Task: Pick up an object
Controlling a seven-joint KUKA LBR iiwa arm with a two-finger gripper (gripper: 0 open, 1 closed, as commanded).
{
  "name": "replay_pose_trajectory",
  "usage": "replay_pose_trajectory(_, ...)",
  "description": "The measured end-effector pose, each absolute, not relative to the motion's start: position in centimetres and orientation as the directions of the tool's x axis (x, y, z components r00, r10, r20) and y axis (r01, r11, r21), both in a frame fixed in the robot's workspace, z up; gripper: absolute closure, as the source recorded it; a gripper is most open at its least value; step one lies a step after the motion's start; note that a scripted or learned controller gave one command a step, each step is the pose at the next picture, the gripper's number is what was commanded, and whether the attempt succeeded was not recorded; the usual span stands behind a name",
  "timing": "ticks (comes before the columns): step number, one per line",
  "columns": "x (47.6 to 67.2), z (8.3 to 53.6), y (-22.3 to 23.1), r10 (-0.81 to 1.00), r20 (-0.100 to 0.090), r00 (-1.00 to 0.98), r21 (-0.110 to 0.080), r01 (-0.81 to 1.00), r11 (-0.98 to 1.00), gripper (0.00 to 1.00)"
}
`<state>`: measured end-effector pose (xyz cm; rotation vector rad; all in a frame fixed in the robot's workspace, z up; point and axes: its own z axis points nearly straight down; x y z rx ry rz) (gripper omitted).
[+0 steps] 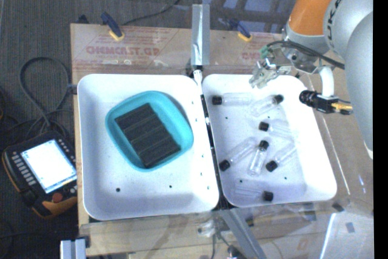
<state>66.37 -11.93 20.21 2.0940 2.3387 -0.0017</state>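
Camera view looks down on two white bins side by side on the surface. In the left bin (100, 191) sits a blue tray (121, 133) holding a dark ribbed block (147, 134). In the right bin (321, 182) lie several clear vials with black caps, scattered loosely and hard to separate against the white floor.

Above the right bin's far rim, towards its right corner, hangs the end effector (265, 74). It is small and pale there; whether it is spread or closed I cannot tell, and nothing can be seen in its grip. It looks clear of the bin floor, so I judge the pick has not begun.

Nearest to it is a vial (265, 105) just below in the view, its black cap pointing toward the bin's right wall and its clear body running down and to the left. Another vial (233, 99) lies to the left along the far wall, cap near the divider, long axis roughly parallel to that wall. More vials cluster mid-bin (257, 154), further from the tool, lying at mixed slants, some touching.

The likely move, as I read it, is a short drop toward the nearest vial, with the grip set across its slanted long axis. Clear round bodies may roll or slip.
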Motion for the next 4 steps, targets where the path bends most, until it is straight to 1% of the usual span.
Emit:
replay_pose_trajectory(1, 66.3, 20.2, -12.0, 0.994, -0.003, -0.11, 0.0, 0.994, 0.11, 0.0)
replay_pose_trajectory(2, 61.0, 9.5, -19.9, 0.983, 0.001, 0.182, -0.002, 0.983, -0.182, 0.0)
replay_pose_trajectory(3, 65.3, 9.0, -20.8, 0.997, 0.007, 0.077, -0.03, 0.997, -0.077, 0.0)
replay_pose_trajectory(4, 58.0, 9.1, -19.2, 0.999, -0.004, 0.032, 0.01, 0.999, -0.032, 0.0)
